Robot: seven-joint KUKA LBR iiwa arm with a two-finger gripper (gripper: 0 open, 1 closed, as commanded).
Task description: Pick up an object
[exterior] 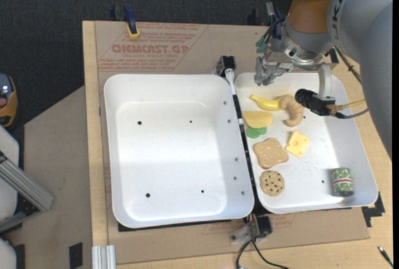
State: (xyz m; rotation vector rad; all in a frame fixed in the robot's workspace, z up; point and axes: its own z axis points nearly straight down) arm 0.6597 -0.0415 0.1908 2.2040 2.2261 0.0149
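My gripper (265, 77) hangs over the back left corner of the right bin (355, 136), its tips just above the bin floor with nothing between them. Just in front of it lies a yellow banana (266, 102), touching a tan croissant (291, 110). Further forward come a yellow chip-like slice (257, 118) over a green piece (255, 132), a cheese wedge (297, 144), a slice of toast (270, 153) and a chocolate-chip cookie (272, 182). A small green can (341, 181) lies at the bin's front right.
The left bin (168, 149) lies beside the right one, split from it by a black bar with a clamp (225, 65). Both rest on a cardboard sheet (156, 43). A black cable plug (315, 102) hangs over the right bin's back area.
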